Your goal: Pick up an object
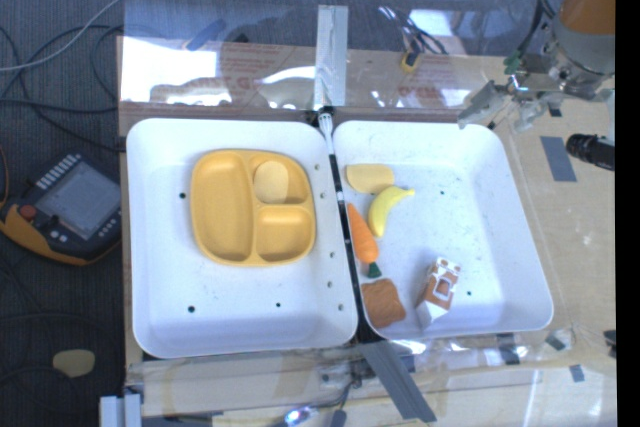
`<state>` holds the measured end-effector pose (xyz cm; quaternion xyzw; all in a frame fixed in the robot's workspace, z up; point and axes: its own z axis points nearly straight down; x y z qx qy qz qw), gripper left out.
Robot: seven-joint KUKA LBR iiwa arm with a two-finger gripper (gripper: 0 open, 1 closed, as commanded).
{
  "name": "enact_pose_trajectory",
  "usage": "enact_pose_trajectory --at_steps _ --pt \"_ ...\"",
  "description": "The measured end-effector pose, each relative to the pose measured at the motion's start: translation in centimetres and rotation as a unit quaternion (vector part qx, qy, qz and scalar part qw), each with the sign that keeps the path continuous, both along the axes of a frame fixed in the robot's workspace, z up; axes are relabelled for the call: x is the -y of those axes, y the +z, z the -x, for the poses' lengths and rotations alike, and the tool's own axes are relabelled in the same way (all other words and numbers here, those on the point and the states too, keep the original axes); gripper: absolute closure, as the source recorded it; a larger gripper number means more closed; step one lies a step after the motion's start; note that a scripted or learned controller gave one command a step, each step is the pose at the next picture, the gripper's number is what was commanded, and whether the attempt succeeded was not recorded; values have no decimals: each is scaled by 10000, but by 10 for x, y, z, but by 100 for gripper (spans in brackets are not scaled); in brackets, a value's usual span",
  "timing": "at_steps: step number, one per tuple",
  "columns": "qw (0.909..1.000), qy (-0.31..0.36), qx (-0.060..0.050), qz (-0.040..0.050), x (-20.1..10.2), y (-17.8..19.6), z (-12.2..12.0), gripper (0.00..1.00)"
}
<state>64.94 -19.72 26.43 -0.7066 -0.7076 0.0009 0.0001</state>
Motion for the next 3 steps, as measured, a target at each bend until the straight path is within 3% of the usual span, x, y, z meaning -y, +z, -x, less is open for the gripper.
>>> enact_pose_trajectory --at_steps 1,2,3 --pt "9999 -107 -2 14 10 -36 8 0" --pt "9855 -1698 -11 -6 -43 -138 36 0" --pt "9828 -1848 12 -20 0 -170 22 0"
